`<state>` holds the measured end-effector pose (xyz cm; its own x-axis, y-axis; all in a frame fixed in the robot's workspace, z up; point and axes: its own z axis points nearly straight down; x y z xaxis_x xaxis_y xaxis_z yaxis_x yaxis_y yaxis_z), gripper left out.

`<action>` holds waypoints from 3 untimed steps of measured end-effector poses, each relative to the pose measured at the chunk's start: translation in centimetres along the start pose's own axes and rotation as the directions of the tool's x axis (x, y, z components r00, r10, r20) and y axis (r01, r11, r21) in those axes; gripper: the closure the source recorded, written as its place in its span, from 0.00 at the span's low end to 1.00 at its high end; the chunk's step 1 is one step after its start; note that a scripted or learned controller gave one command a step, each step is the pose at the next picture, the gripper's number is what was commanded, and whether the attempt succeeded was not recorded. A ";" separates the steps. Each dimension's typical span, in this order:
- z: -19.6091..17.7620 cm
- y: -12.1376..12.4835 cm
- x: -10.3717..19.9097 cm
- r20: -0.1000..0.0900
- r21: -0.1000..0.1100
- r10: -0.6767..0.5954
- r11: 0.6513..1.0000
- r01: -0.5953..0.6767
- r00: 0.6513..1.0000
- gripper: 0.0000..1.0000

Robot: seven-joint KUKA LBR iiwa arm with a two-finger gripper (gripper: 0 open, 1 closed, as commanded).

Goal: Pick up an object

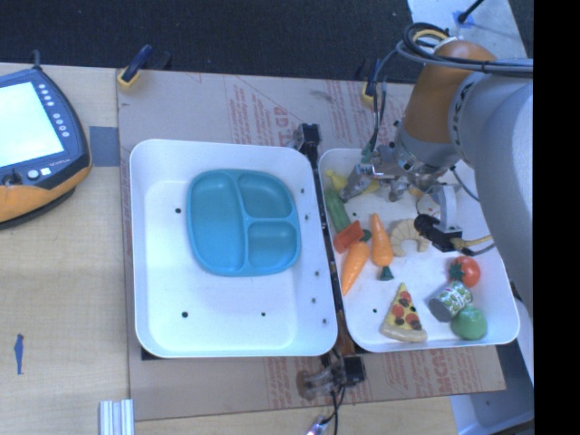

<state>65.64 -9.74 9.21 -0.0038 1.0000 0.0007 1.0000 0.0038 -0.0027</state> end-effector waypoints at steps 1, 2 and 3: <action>0.0 0.0 -0.5 0.001 0.000 0.001 1.000 -0.001 1.000 0.00; 0.0 0.0 -1.0 0.001 -0.001 0.002 1.000 -0.002 1.000 0.00; 0.0 0.0 -1.7 0.001 -0.002 0.002 1.000 -0.002 1.000 0.00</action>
<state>65.65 -11.41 9.22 -0.0015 1.0000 -0.0003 1.0000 0.0015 -0.0010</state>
